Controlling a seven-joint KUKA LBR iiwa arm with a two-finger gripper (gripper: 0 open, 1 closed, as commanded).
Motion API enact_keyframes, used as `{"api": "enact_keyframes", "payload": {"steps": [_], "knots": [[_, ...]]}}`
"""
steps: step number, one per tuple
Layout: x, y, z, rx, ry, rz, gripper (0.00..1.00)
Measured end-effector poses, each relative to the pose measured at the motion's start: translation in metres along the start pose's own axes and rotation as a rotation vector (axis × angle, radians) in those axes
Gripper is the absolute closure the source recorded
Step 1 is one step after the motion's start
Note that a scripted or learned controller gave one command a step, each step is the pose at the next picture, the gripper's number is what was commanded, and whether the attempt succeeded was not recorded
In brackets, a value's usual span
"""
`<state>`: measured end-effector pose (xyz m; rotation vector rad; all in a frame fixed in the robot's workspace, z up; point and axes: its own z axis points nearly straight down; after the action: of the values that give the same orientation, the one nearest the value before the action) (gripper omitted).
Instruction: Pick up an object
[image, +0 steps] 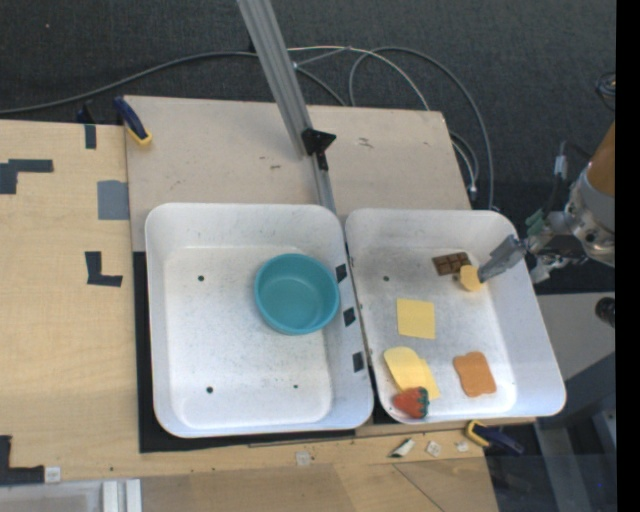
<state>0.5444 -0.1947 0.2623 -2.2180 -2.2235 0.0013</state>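
In the right bin (530, 330) lie a brown chocolate-like block (450, 264), a small yellow lump (469, 279), a flat yellow square (416, 319), a pale yellow slab (408, 366), a red piece with a green tip (411, 403) and an orange slab (474, 374). A teal bowl (295, 292) stands upright in the left bin (180, 300). My gripper (512, 256) reaches in over the right bin's far right rim. Its grey tip ends right beside the small yellow lump; whether it touches the lump is unclear.
A grey metal pole (285, 90) slants from the top of the view down to the gap between the bins. Cables (420, 70) loop over the dark floor behind the bench. A yellow-and-blue clamp (133, 120) sits at the board's far left corner, and another clamp (480, 434) at the front right.
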Motion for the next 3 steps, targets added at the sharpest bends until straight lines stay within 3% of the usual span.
{"api": "enact_keyframes", "payload": {"steps": [1, 3], "knots": [[0.0, 0.0, 0.0, 0.0, 0.0, 0.0, 0.0], [-0.003, -0.011, 0.107, 0.007, 0.002, 0.001, 0.0]]}}
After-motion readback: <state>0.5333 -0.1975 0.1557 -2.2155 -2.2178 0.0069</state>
